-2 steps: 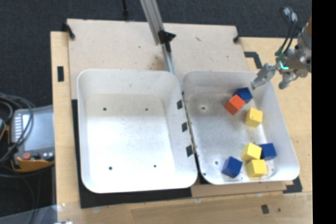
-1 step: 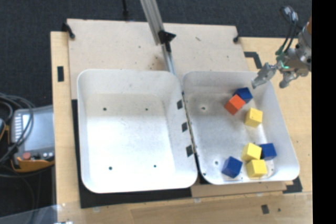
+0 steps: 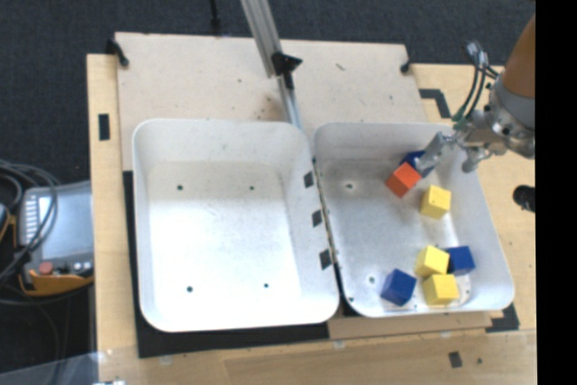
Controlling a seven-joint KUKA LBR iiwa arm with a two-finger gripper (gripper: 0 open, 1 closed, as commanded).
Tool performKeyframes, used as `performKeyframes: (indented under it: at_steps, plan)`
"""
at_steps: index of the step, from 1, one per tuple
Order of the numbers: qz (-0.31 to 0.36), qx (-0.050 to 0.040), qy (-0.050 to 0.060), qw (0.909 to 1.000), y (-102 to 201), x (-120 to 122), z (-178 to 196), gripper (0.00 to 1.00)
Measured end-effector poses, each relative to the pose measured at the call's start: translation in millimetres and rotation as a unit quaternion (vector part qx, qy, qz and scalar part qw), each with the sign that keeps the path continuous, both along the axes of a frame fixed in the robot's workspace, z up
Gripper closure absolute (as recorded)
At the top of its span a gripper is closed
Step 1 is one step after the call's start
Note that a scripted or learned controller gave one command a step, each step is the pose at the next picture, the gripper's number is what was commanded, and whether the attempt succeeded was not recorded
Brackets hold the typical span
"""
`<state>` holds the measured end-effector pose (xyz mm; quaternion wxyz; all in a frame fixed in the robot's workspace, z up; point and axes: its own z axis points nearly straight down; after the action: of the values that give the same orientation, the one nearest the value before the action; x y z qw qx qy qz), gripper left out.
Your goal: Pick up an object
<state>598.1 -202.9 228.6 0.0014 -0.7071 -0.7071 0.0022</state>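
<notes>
My gripper (image 3: 449, 160) hangs over the far right part of the right bin (image 3: 361, 149), open, with nothing between its fingers. Its left finger (image 3: 431, 154) reaches down beside a blue block (image 3: 414, 161), which lies against an orange cube (image 3: 403, 180). A yellow cube (image 3: 435, 201) sits just in front of the gripper. Near the bin's front edge lie a yellow cube (image 3: 432, 261), a blue cube (image 3: 461, 259), another yellow cube (image 3: 441, 288) and a blue cube (image 3: 398, 287).
The left bin (image 3: 144, 194) stands beside the right one. A slanted metal pole (image 3: 257, 4) rises from behind the bins' shared edge. A grey pendant (image 3: 50, 234) with cables lies off the bench at left.
</notes>
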Motion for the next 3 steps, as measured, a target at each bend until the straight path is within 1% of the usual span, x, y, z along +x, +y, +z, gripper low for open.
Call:
performKeyframes:
  at_steps: [1, 2, 3]
  plan:
    - [0.001, 0.0001, -0.001, 1.0, 8, 4, -51, 0.0]
    - [0.0, -0.0012, -0.003, 1.0, 8, 7, -92, 0.0]
    - [-0.001, -0.0009, -0.007, 1.0, 7, 8, -78, 1.0]
